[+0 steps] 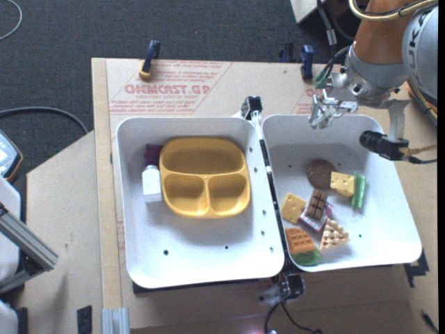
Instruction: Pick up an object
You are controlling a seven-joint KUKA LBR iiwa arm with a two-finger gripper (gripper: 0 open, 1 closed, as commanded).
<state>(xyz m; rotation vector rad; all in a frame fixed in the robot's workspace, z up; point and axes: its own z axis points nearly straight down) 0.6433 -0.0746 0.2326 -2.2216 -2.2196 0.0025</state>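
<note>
Dark carpet fills the top of the frame, with cables looping in from the left. On it sits a pale board surface (188, 82) printed with red lettering, held at its upper edge by clamps, presumably so the rig does not shift between tries. Two shallow white bins sit side by side on it.

The left bin (132, 256), centre-left, holds a yellow three-compartment tray (204, 176), smooth and glossy like moulded plastic, with rounded corners. Just beside its left edge stands a small white bottle (151, 184), with something dark purple behind it.

The right bin (396, 221) holds the candidate objects, clustered in its lower middle: a brown disc (320, 172), a pale yellow holed wedge (341, 184) next to a green strip (359, 191), a yellow cheese-like square (293, 207), a waffle-patterned piece (300, 241), and a few more overlapping. They look like rigid toy food. We judge the cluster's crowding makes a clean grasp harder.

The end effector (325, 114) hangs over the right bin's upper rim, upper right of frame, well apart from the cluster. Nothing sits between its fingers; how far apart they stand we cannot tell.
</note>
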